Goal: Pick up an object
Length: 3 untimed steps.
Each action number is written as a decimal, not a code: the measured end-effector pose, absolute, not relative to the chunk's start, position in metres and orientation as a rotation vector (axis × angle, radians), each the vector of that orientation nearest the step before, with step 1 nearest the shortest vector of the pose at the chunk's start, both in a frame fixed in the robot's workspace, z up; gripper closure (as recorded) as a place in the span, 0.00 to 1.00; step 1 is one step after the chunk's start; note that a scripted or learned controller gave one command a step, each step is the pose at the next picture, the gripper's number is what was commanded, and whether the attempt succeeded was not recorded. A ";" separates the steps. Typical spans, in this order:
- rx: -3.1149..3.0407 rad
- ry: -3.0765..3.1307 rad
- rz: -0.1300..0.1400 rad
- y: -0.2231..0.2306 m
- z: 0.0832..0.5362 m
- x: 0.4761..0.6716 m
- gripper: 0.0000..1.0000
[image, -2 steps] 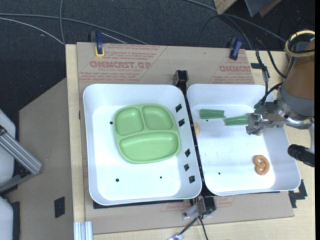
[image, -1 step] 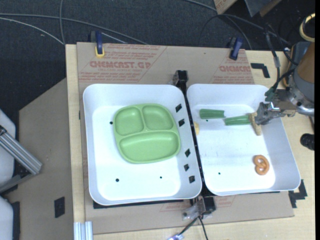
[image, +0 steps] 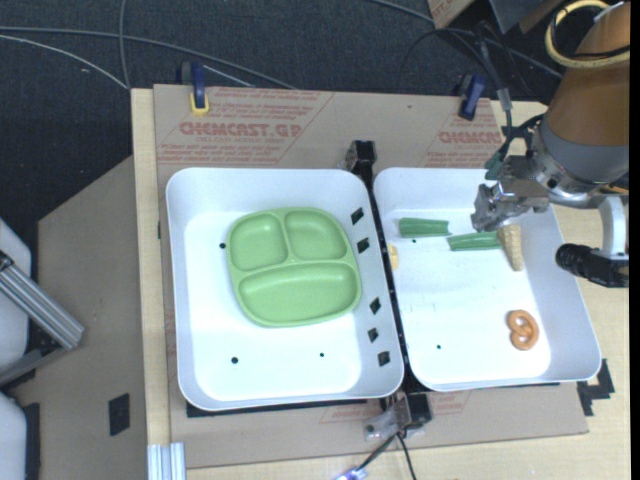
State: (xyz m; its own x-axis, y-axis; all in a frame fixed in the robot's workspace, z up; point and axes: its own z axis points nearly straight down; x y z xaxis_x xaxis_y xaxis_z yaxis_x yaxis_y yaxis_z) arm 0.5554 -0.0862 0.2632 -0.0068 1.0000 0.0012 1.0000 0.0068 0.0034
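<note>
The right bin holds two green strips: one lies near its left side, the other sits just right of it. A tan cone-shaped piece lies close to the second strip. An orange pretzel rests toward the bin's lower right. A small yellowish bit sits at the bin's left wall. My gripper hangs over the upper right part of this bin, just above the second green strip and the cone. Nothing shows between its fingers.
The left bin carries a green divided plate in its middle. A black divider with clips runs between the bins. Blue clamps hold the cardboard at the back. A black fixture juts in at the right edge.
</note>
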 end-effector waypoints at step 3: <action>2.214 2.227 0.006 0.068 0.238 0.631 1.00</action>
